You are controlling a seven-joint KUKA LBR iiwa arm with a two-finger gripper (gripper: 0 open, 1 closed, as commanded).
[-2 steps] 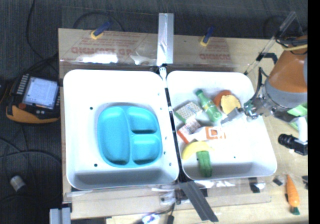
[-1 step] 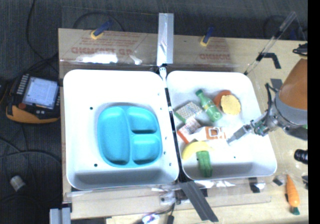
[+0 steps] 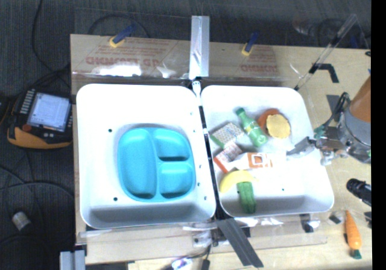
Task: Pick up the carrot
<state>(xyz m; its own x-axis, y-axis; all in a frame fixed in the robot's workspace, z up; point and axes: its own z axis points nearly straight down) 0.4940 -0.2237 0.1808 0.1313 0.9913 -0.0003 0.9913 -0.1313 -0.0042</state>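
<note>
— Dark carpet all round; pale tabletop (image 3: 283, 61) with two white bins side by side. What lies outside the bins?
— Carrot (image 3: 353, 235). It is on the bare tabletop, off the near right corner of the right bin (image 3: 319, 199), lying roughly front to back with its green end nearest the camera. A screen device (image 3: 45, 112) sits on the carpet at far left, and a clamp (image 3: 120, 37) is at the tabletop's far edge.
— Anything in the way of the carrot?
— Nothing on it or touching it. The bin's corner is near, on its left.
— Pincer?
— Pincer (image 3: 304, 146) is over the right side of the right bin, pointing left, well apart from the carrot. Wide or narrow: cannot tell. No object seen in it.
— Contents, left bin (image 3: 96, 112)?
— Blue plate (image 3: 158, 163), three compartments.
— Right bin?
— All in its left half: green bottle (image 3: 250, 125), a round orange-and-yellow piece (image 3: 276, 124) just beside it, two small printed boxes (image 3: 224, 135), a white box (image 3: 258, 160), a banana (image 3: 232, 179), and a green piece (image 3: 246, 196) touching the banana's near side.
</note>
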